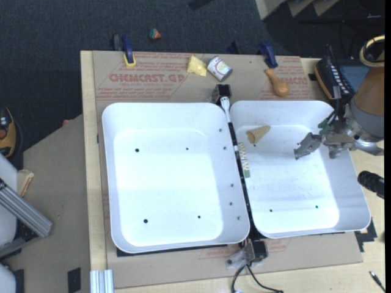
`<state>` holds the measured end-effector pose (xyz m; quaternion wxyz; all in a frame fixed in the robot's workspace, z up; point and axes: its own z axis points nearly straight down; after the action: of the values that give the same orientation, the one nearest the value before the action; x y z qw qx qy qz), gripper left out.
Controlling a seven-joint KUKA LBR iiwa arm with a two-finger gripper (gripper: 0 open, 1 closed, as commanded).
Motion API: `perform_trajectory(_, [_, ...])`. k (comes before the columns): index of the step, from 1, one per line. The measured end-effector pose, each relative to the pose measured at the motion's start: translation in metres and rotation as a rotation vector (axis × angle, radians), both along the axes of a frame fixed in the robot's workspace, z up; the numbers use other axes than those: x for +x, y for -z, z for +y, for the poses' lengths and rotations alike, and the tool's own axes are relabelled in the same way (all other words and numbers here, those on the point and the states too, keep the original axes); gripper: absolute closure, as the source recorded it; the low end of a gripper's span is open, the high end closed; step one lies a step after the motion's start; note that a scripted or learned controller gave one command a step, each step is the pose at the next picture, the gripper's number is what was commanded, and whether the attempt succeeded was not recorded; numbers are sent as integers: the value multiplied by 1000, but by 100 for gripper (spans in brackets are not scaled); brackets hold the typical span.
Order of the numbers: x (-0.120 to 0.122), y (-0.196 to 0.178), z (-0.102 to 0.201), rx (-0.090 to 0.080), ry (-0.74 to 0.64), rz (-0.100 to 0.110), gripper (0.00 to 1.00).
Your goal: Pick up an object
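A small tan cone-shaped piece (258,134) lies in the right bin (305,218), near its upper left corner. My gripper (319,150) hangs over the right side of that bin, to the right of the cone and apart from it. Its fingers (303,148) are spread open, and nothing sits between them. The grey arm with its orange band (371,96) comes in from the right edge.
The left bin (122,163) sits beside the right one. On the bench behind the bins lie a yellow wedge (197,66), a small can (219,69) and a brown wooden piece (278,84). Blue clamps (127,49) hold the board's back edge.
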<state>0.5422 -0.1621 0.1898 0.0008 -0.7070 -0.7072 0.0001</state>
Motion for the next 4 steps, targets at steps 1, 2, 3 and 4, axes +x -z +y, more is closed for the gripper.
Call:
perform_trajectory(1, [1,-11,0,-1,-1,-3,100])
perform_trajectory(2, [27,-118,-58,-10,3,-17,100])
perform_trajectory(3, [39,-259,-63,-10,-2,-21,100])
perform_trajectory(4, [45,-130,5,4,-6,10,100])
